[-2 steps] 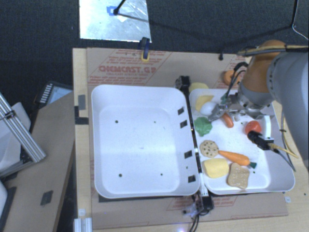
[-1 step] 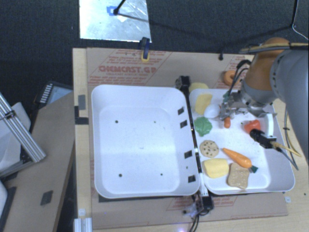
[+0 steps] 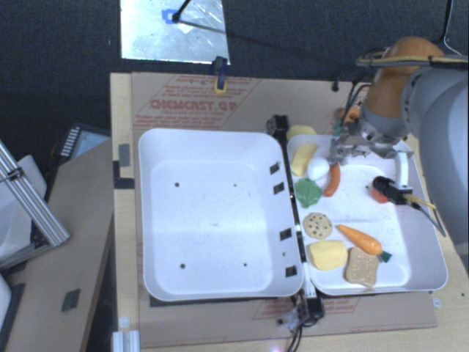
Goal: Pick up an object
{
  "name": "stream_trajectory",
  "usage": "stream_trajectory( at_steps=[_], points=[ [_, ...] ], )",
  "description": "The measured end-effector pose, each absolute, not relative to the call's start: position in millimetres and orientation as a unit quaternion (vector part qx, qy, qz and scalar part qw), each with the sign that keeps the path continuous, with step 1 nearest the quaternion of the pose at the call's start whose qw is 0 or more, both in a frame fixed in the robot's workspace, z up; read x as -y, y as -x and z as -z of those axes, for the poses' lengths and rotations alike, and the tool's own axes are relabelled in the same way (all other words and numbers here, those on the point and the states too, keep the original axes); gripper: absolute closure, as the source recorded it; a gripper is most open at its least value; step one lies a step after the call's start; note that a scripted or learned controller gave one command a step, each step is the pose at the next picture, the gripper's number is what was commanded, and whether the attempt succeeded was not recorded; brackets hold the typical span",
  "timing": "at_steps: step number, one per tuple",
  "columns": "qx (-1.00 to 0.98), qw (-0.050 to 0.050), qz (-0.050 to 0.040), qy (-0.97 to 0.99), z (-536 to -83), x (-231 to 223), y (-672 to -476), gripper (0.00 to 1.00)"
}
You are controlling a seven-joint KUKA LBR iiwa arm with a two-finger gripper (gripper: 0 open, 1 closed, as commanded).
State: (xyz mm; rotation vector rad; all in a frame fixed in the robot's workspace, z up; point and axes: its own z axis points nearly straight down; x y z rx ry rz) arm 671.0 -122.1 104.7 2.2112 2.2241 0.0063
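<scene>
Chili (image 3: 333, 181) lies in the right bin (image 3: 412, 259), directly below the claw (image 3: 338, 158) in the view, its upper end right at the claw's tip. Contact between the two cannot be confirmed. Claw state: I cannot tell whether it is spread or pressed together. The claw hangs over the upper part of the right bin, on the grey arm (image 3: 440, 116) that enters from the right.

Items relative to the claw:
- Egg (image 3: 318, 169): just left and slightly below, touching the chili's side.
- Banana (image 3: 302, 159): left, beyond the egg.
- Green piece (image 3: 308, 193): below left.
- Cookie (image 3: 317, 226): further below.
- Carrot (image 3: 360, 239): below and slightly right.
- Yellow block (image 3: 327, 255) and toast (image 3: 361, 267): furthest below, side by side.

The left bin (image 3: 212, 218) is well to the claw's left.
</scene>
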Motion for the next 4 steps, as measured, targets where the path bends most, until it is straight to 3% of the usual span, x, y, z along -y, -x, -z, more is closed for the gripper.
stream_trajectory(
  at_steps=[1, 2, 3, 4],
  points=[
    [-0.710, 0.003, -0.0031, -0.705, -201.3, 102.7, -670.2, 1.00],
    [-0.709, 0.006, -0.0053, -0.705, -334.2, 91.4, -649.4, 1.00],
    [-0.710, -0.002, 0.0002, -0.704, -252.3, 36.1, -668.8, 1.00],
    [-0.710, 0.000, -0.0009, -0.705, -241.8, 3.7, -668.8, 1.00]
  ],
)
